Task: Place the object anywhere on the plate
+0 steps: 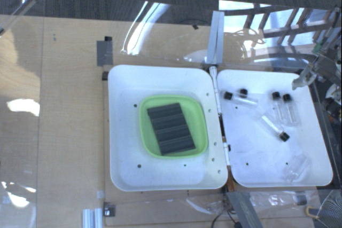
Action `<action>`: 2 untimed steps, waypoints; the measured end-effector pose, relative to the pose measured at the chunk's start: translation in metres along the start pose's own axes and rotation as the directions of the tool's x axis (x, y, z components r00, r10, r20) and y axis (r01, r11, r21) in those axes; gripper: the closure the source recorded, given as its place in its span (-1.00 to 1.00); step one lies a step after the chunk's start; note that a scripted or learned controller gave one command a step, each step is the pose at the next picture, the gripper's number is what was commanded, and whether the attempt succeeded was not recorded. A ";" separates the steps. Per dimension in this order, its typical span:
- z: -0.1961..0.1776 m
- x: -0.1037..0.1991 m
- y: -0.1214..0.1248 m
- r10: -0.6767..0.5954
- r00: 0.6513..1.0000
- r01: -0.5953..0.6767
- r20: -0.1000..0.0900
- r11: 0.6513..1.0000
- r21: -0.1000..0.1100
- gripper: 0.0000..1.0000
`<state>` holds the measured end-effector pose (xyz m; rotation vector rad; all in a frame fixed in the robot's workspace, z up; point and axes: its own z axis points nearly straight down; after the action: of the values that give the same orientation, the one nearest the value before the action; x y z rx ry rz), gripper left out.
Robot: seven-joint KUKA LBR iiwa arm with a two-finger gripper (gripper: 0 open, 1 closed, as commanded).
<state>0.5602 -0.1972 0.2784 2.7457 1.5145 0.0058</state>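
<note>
**Hazards**

1. The dark ridged block (171, 128), which I take to be the task object, lies flat on the green plate (200, 131), inside the rim and turned slightly off the plate's axis. I judge the placement done. A further descent over the plate could strike the block, push it onto the rim or drag the plate.
2. My fingers (302, 80) are well to the right of the plate and a little beyond it, at the outer edge of the right bin (320, 165). This view does not resolve how far open they are, and I cannot tell whether they hold anything. If they are carrying something, a sweep back towards the plate could drop it in the wrong place.
3. The vials (272, 126) are clear, round and lie on their sides. They will probably roll at a light touch, and the transparent bodies are easy to misjudge.

**Containers, nearest first**

- Right bin, right of the plate: one clear vial (297, 168) lies nearer than the plate. The rest, with black caps, are scattered level with the plate and beyond it.
- Left bin (123, 168): it holds the plate, set centrally, with the block on it.
- Beyond the plate, a grey upright post (216, 34) stands on the desk (64, 115) behind the seam between the bins.
</note>
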 end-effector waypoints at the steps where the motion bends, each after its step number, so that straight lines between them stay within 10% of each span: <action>1: -0.033 -0.014 -0.033 0.070 0.998 -0.070 -0.001 0.998 -0.002 -1.00; 2: -0.041 -0.028 -0.055 0.109 0.994 -0.109 -0.001 0.994 -0.001 -1.00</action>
<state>0.4987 -0.1914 0.3192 2.8236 1.3619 0.0080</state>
